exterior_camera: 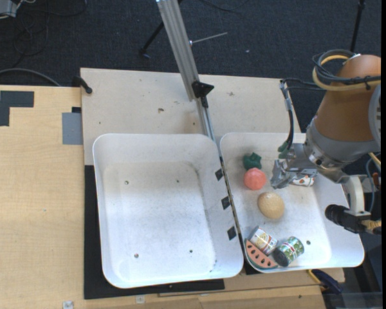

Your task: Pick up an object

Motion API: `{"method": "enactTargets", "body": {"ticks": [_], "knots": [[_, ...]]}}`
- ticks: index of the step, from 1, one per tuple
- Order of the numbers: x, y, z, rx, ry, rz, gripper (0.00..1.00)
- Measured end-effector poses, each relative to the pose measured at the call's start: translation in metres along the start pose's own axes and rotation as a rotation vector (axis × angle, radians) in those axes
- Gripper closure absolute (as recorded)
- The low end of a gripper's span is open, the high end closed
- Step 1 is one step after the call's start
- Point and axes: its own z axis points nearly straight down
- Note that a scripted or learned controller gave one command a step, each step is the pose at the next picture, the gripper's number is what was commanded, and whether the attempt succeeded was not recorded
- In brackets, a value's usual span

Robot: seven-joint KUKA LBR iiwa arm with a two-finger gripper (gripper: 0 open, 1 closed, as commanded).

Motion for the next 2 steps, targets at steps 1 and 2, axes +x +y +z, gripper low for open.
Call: {"method": "enactTargets", "body": {"ticks": [1,2], "knots": [[0.047,0.006,0.014,0.001,0.0,0.001,1.0],[0.092,0.024,0.009,-0.003,-0.001,0.001,1.0]]}}
